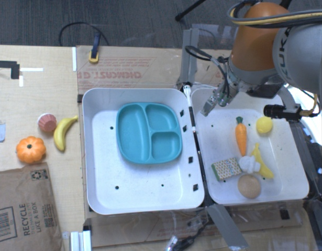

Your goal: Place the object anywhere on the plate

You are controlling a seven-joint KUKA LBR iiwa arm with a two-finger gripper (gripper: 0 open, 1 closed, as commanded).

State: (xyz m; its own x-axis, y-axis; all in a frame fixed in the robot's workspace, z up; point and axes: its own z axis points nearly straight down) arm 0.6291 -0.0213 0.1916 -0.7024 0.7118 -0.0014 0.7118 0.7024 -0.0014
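Observation:
A teal plate [149, 132] with three compartments lies in the left bin [98, 182], with nothing on it. The right bin [297, 187] holds an orange carrot [241, 135], a yellow lemon [264, 125], a small yellow banana [262, 163], a white piece [248, 164], a speckled green sponge [226, 169] and a tan round thing [249, 186]. My gripper [215, 103] hangs over the right bin's far left corner, left of the carrot and apart from it. Its two fingers stand apart, open, with nothing between them.
On the bench left of the bins lie a small pumpkin [31, 149], a yellow banana [64, 132] and a pink cupcake [46, 123]. A brown paper bag [24, 208] lies at the front left. The divider [195, 145] between the bins carries black clips.

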